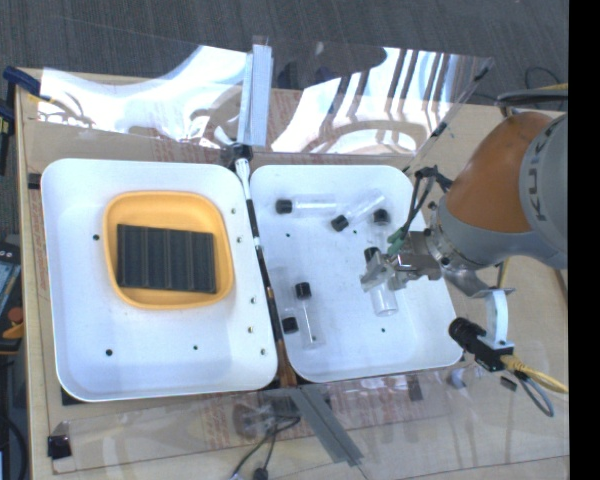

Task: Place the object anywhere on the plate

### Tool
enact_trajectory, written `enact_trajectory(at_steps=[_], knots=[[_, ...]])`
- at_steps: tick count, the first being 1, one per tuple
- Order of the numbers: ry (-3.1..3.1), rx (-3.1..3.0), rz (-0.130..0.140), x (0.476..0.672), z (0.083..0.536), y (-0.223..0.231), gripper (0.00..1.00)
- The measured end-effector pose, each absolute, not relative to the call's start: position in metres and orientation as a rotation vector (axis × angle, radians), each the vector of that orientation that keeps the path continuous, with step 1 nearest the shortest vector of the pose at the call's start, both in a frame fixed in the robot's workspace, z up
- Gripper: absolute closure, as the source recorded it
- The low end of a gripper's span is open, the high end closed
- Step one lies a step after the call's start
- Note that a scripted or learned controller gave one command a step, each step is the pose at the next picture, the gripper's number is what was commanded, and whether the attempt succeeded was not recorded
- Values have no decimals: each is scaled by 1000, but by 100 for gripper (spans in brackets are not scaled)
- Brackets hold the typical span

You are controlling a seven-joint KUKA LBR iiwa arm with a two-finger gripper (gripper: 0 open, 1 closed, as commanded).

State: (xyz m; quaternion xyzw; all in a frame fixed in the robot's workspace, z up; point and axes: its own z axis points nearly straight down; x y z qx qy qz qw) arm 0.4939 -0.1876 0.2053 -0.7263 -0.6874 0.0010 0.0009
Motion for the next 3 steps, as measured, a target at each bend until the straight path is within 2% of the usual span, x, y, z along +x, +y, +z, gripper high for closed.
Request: enact_trajectory(at_steps=[1,2,3], knots=[[-2487,-1910,3,476,165,-146,100],[-2643,-1697,1,566,257,-122,100],[-2756,-1498,3,563,187,-104,100]])
